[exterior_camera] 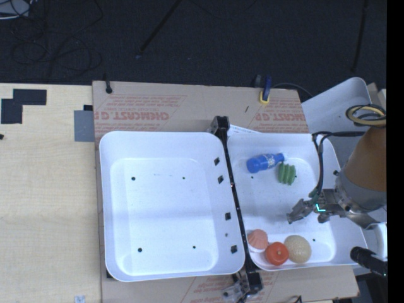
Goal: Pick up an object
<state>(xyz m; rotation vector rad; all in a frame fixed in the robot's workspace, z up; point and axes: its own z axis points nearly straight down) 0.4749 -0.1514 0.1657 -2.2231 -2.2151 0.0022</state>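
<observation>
From the overhead camera, you see your arm (369, 169) reaching in from the right, its pincer (302, 211) low over the right bin (303, 245) and pointing left toward the bin's bare middle. Whether it is open or closed you cannot tell at this size, and nothing is visibly gripped. It sits between two clusters, so judge it as between targets rather than committed to one. Toward the far wall of that bin lies a blue bottle (264, 162) on its side, with a small green ridged thing (287, 173) just beside its cap end. Along the near wall three round pieces huddle, touching or nearly so: a pale pink one (257, 238), a red-orange tomato-like one (276, 253) and a beige ball (298, 249); they probably rolled there because the floor curves up at the rim. Any of these could be your pick; the near cluster is closest. The left bin (107, 169) shares a wall with the right one on the desk (44, 188).
</observation>
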